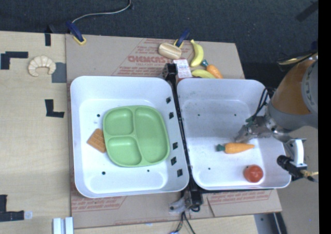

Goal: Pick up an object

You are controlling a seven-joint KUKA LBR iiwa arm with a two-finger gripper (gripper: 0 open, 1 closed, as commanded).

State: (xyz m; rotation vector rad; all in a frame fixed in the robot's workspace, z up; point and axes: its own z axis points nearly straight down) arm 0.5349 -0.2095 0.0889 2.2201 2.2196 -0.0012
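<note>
Down in the right white bin (pixel 207 93), the claw (pixel 247 133) hangs just above the orange plastic carrot (pixel 239 148); its grip I cannot tell. A red tomato (pixel 253 173) lies near.

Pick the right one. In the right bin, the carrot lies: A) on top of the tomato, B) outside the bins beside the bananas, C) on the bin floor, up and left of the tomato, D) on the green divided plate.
C: the carrot rests on the right bin floor, with the tomato lower right of it; the green divided plate sits in the left bin.
</note>
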